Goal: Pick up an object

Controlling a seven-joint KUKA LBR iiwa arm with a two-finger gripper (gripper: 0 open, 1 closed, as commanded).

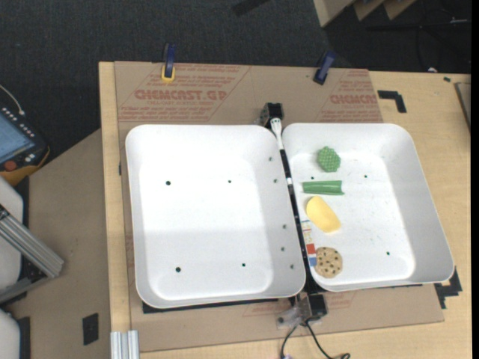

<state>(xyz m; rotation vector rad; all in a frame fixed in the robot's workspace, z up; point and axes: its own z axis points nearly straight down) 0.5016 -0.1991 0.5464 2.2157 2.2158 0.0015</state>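
Two shallow white plastic bins sit side by side on a brown cardboard sheet [224,96]. Along the right bin's [397,200] left wall, back to front: bumpy green ball [328,158], flat green strip [322,188], yellow oval piece [323,214], round brown cookie [328,261].

1. Two white bins: the left bin [150,200] and the right bin [404,200].
2. One green round bumpy object [328,158].
3. One green flat strip [322,188].
4. One yellow object [323,214].
5. One cookie [328,261].
6. Two clamps: one yellow-blue clamp [169,63], one blue clamp [325,66].
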